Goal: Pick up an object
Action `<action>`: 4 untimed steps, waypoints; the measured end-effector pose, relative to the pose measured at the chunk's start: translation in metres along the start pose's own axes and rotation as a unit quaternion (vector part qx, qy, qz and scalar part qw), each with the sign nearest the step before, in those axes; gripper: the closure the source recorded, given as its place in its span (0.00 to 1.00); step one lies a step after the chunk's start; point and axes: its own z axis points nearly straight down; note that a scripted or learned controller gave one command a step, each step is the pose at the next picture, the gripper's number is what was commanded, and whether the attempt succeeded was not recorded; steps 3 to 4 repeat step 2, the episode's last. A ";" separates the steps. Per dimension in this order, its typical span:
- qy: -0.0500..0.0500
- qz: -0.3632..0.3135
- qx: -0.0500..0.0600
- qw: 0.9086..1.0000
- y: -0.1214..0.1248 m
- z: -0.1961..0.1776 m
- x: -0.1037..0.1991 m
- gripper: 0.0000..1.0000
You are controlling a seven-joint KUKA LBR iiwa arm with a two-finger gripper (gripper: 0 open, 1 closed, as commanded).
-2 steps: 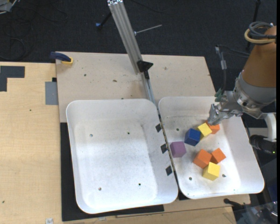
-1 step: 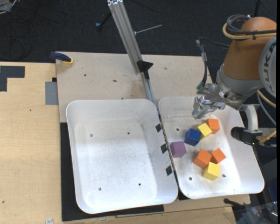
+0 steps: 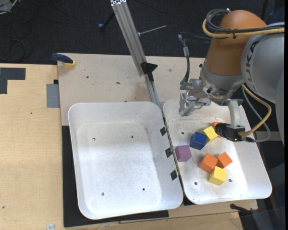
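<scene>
Above the right bin's (image 3: 259,188) far edge hangs the pincer (image 3: 187,110), state unclear, apparently empty; it should descend straight over the blue cube (image 3: 198,141), avoiding neighbours.

One fixed camera, mounted above the bench (image 3: 110,75), looking down at a slant. It frames both white bins side by side: left bin (image 3: 81,116), right bin (image 3: 259,188). My arm (image 3: 233,42) enters from the view's right edge. Mid-range: both bins fit whole, with bench margin at the far edge and dark floor beyond it at top.
</scene>
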 end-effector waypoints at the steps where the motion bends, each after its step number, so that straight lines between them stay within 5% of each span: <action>1: 0.000 0.000 0.002 1.000 0.007 0.017 0.054 1.00; 2: 0.000 0.000 0.000 1.000 0.025 0.029 0.109 1.00; 4: 0.000 0.000 0.000 1.000 0.025 0.029 0.109 1.00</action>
